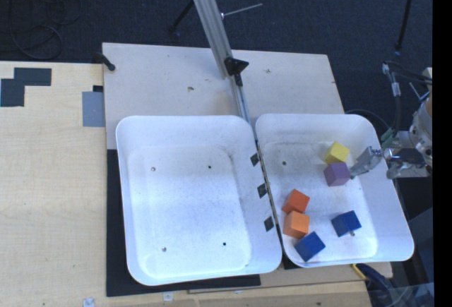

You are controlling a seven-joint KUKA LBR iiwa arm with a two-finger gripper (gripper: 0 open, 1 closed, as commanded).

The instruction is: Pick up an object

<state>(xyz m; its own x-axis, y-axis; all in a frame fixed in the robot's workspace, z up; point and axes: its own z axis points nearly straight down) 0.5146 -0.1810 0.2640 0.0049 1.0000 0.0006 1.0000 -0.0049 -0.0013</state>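
The right bin [367, 129] holds several small cubes. A yellow cube [337, 152] sits just above a purple cube [337, 173], the two close together. Two orange cubes [296, 200] [296, 224] lie near the bin's left wall. Lower down are two blue cubes [345, 222] [309, 245]. My gripper [364, 160] reaches in over the bin's right rim, just right of the purple and yellow cubes. No cube is visibly in its hold.
The left bin [141, 157] lies beside the right one, with a row of black clips [261, 190] along the shared edge. A slanted aluminium bar [212, 23] rises behind the bins. Cables and a stand sit at the far right [406, 87].
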